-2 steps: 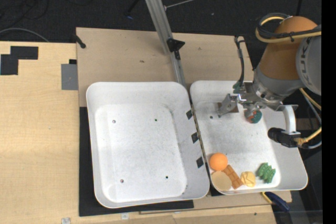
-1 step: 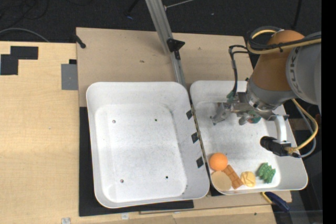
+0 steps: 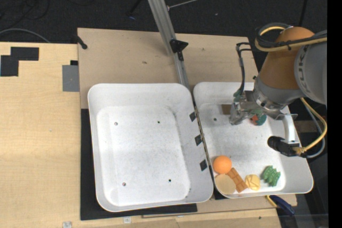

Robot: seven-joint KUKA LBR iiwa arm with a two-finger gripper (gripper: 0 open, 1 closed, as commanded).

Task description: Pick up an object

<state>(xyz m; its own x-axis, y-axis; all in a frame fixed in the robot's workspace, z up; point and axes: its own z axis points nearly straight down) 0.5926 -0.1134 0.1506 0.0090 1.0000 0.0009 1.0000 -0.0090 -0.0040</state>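
Hovers low over the right bin (image 3: 299, 181)'s far side, claw (image 3: 239, 112) with grip state impossible to tell, beside a small teal-and-red thing (image 3: 259, 118), while orange ball (image 3: 222, 164), cracker (image 3: 225, 184) and green toy (image 3: 271, 175) lie well nearer the front edge.

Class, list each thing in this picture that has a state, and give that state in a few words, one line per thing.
Gripper: low over the right bin, fingers unclear.
Orange ball: resting in the right bin.
Green toy: lying near the bin's front corner.
Yellow piece: lying beside the green toy.
Left bin: sitting flat.
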